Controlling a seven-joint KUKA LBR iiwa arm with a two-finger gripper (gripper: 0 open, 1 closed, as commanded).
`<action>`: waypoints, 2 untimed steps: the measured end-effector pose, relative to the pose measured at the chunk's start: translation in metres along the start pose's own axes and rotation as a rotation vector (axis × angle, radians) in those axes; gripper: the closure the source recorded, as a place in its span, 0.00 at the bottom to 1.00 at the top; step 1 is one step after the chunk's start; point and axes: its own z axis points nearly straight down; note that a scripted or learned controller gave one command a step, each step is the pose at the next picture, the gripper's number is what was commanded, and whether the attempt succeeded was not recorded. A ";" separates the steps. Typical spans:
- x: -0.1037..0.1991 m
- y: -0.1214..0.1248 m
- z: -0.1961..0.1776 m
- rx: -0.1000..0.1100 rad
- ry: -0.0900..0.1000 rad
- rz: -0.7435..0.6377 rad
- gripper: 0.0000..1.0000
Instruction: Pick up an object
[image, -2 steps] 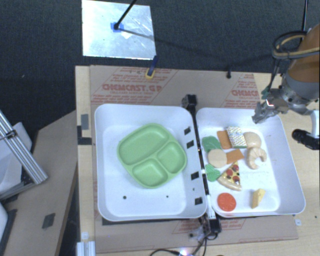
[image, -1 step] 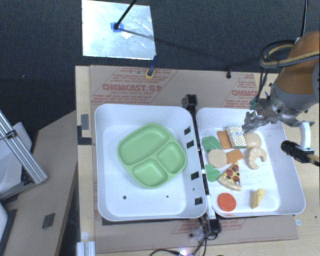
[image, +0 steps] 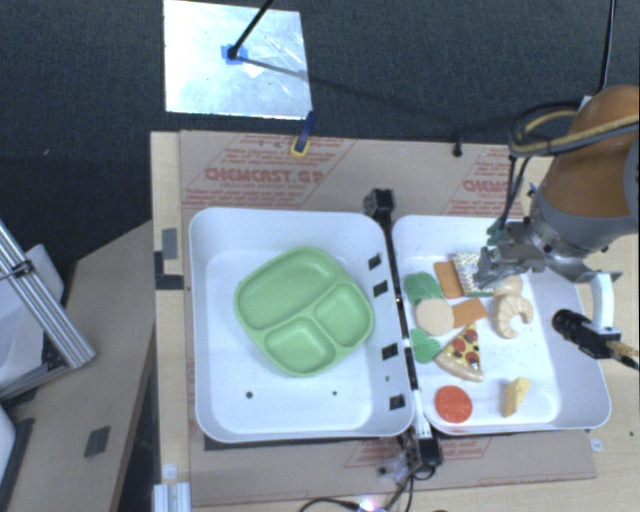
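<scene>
the gripper (image: 497, 262) hangs low over the upper part of the right bin (image: 580, 405), right of the middle of the frame. i cannot tell how it is set. just under it sit toy foods: a cracker (image: 466, 270), a croissant (image: 512, 308), a round bun (image: 435, 317), a pizza slice (image: 463, 355) and a tomato slice (image: 454, 404). the croissant looks light, hard and a bit smooth. i think a pinch across its fat middle would hold best. the green plate (image: 303, 310) lies in the left bin (image: 215, 400).
</scene>
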 end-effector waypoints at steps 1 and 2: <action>0.028 -0.047 0.017 0.002 0.000 0.001 1.00; 0.015 -0.040 0.001 -0.004 -0.002 0.007 1.00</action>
